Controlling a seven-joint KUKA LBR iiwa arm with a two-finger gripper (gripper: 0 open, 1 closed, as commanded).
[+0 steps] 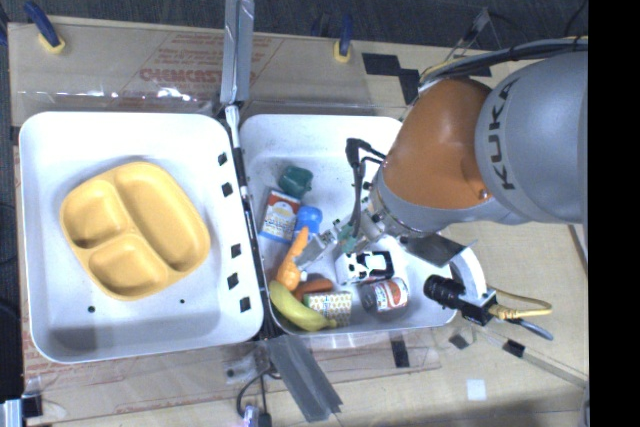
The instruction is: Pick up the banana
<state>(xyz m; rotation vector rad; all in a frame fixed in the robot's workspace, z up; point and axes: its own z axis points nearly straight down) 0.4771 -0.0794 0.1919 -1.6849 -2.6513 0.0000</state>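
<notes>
The bench (120,50) is a pale board top with faint red print near its far edge. Two blue clamps (44,27) and (344,39) grip that far edge. On the bench stand two shallow white bins side by side, touching along a middle seam: the left bin (40,215) and the right bin (262,143). A grey bar (237,50) lies on the bench above the seam, running toward the far edge, and another grey bar (305,377) lies slanted at the near end of the seam. Black tape pieces (388,67) mark the bench beyond the right bin, and smaller ones (513,348) lie at its near right.
</notes>
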